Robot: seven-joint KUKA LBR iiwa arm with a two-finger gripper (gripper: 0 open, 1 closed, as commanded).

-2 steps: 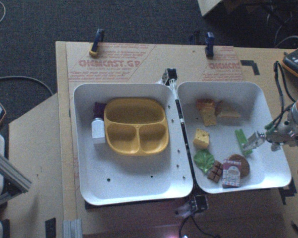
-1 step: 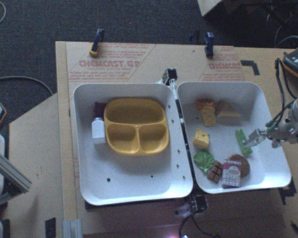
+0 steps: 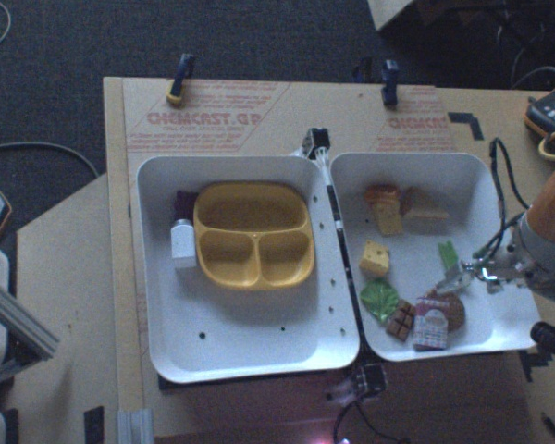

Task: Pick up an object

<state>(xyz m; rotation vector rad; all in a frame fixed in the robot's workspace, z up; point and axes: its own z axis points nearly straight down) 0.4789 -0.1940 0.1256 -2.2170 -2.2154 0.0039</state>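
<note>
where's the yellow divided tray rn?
The yellow divided tray sits in the left bin, toward its back, with a small white bottle touching its left edge.

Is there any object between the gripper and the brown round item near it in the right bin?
Nothing visible does. The gripper hangs right above the brown round item in the right bin. The red and white packet overlaps that item's lower left side, away from the gripper.
</note>
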